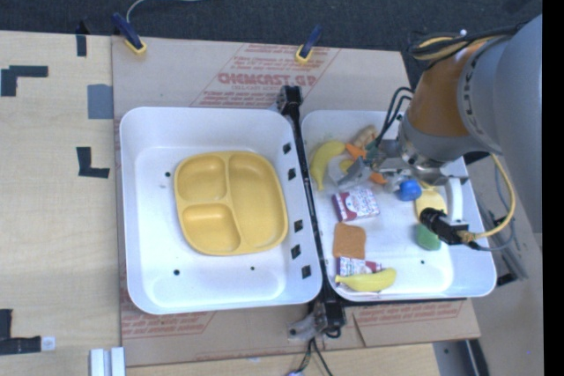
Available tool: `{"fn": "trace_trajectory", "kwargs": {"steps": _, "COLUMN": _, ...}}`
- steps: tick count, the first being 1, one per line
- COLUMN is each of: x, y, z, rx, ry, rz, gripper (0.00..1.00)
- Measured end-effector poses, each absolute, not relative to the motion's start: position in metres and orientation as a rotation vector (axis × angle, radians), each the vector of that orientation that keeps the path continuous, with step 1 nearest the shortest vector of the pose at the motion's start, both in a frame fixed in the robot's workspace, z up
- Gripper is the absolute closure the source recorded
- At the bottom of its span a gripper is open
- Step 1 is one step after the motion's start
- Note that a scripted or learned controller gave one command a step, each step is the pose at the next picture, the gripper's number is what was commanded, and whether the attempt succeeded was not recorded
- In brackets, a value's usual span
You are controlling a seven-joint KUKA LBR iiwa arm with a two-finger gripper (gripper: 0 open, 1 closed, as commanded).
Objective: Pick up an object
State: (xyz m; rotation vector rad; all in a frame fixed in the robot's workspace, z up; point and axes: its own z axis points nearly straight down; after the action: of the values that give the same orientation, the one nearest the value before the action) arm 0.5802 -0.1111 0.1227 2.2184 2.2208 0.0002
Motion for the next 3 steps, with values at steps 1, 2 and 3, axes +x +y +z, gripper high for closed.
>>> {"fn": "trace_trajectory", "kwargs": {"steps": 1, "x": 0.580, "y": -0.110, "z": 0.132, "rx": 2.219, "ry": 2.224, "rz": 0.000, "gripper": 1.00}}
{"fn": "trace_trajectory", "kwargs": {"steps": 2, "x": 0.580, "y": -0.110, "z": 0.132, "rx": 2.219, "ry": 2.223, "rz": 0.000, "gripper": 0.00}}
{"fn": "trace_trajectory", "kwargs": {"steps": 3, "x": 0.646, "y": -0.108, "z": 0.088, "rx": 2.220, "ry": 2.219, "rz": -0.014, "gripper": 0.00}}
